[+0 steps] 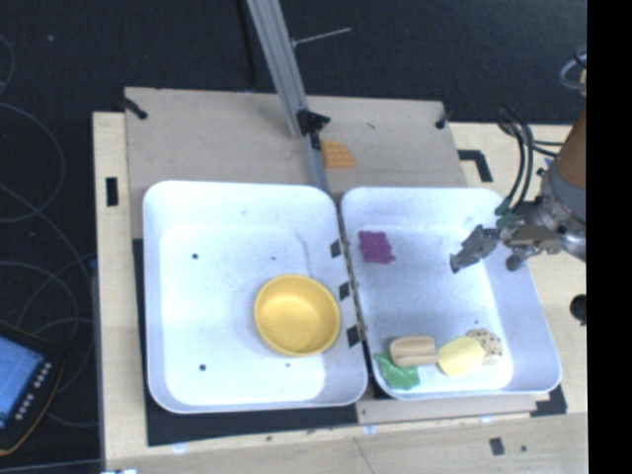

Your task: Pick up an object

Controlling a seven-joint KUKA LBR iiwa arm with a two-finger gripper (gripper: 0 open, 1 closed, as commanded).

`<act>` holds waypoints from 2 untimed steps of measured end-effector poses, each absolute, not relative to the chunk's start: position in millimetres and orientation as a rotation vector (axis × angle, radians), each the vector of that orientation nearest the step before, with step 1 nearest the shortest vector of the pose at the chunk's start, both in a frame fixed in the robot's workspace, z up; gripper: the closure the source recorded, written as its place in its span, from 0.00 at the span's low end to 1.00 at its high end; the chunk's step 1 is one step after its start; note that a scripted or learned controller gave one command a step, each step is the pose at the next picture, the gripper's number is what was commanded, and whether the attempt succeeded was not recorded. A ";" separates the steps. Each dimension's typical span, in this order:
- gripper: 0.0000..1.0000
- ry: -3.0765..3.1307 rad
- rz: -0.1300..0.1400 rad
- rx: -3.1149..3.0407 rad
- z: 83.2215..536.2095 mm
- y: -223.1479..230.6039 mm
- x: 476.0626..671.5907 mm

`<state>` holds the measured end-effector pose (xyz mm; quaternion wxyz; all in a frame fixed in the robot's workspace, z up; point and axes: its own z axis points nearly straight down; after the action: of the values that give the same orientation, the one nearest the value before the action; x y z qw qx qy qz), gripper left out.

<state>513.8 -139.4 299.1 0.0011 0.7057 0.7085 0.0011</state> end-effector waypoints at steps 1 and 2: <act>0.00 2.222 0.004 2.217 299.1 -139.5 513.8; 0.00 2.222 -0.006 2.223 242.7 -150.2 511.4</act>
<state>511.4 -150.2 242.7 -0.0008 0.7073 0.7069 -0.0019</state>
